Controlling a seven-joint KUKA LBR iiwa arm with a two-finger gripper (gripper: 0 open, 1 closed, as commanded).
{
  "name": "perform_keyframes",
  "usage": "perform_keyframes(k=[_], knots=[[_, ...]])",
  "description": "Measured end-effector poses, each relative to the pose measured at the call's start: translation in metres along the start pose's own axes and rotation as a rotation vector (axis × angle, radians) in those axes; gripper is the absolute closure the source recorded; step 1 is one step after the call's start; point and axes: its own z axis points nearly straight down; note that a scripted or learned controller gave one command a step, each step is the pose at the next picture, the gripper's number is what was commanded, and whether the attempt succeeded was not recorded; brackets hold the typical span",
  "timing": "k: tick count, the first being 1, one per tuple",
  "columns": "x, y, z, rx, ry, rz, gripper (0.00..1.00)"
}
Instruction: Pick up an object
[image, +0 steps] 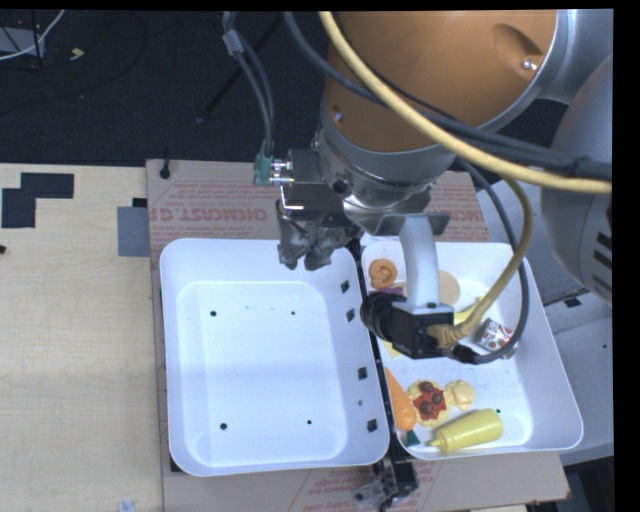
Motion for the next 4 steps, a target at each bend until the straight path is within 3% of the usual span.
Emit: perform_keyframes(k=[1, 2, 3, 4], knots=[[-0.026, 0.081, -0.038, 0.001, -0.003, 0.005, 1.00], [0.007, 0.134, 0.228, 0.017, -0.007, 0.003, 1.00], [0.015, 0.126, 0.098, -0.003, 0.001, 0.000, 1.00], [0.006, 0.101, 0.008, 0.000, 0.000, 0.001, 1.00]])
